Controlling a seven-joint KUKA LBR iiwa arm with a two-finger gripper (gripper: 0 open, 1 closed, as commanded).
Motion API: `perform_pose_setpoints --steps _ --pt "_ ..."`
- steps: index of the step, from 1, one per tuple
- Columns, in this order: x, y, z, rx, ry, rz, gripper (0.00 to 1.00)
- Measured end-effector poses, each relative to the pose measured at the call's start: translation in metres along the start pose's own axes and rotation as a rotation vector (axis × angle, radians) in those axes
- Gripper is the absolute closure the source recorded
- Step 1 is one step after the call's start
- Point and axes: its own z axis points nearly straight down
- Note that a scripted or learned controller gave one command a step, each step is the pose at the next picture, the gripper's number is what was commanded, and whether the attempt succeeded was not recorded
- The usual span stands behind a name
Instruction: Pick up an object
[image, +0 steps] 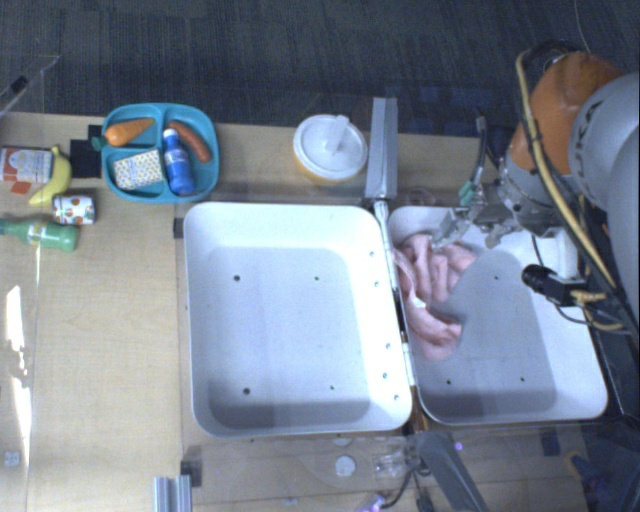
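Two white bins: right bin (560, 395) holds pink cloth (432, 290); jaws' state unclear.

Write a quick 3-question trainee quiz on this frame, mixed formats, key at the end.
1. True or false: the pink cloth lies in the right bin.
2. Where does the hand sit? A) over the left bin B) over the right bin's far edge, by the cloth C) over the blue tray
3. Fill in: the white lidded cup stands beyond the ____ bin.

Key: 1 true; 2 B; 3 left.
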Motion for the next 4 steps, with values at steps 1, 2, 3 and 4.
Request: perform_pose_setpoints --steps 1,2,3,4 --pt "-0.008 0.020 0.088 -0.005 -0.001 -0.072 0.00" --pt "-0.001 -0.008 0.092 -0.017 -0.005 -0.192 0.00" --pt "-0.025 -0.029 0.012 -0.001 0.000 -0.123 0.00" --pt "-0.011 -0.029 0.087 -0.006 -0.001 -0.189 0.00"
